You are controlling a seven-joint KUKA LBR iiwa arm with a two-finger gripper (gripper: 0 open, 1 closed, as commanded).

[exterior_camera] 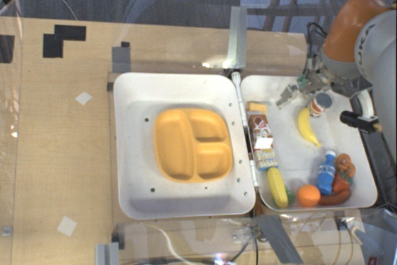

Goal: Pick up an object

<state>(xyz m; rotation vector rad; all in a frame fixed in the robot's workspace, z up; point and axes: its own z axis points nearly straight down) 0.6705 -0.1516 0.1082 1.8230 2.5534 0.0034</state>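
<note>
Arm's in from the right, claw hanging over the back of the right bin, fingers spread apart with nothing between them. Just beside it sit a banana and a small red-and-white cup, possibly a yoghurt pot, it's too small to be sure. Along the divider lies a snack box; at the front, corn, an orange and a blue bottle. Left bin holds a yellow divided tray
</note>
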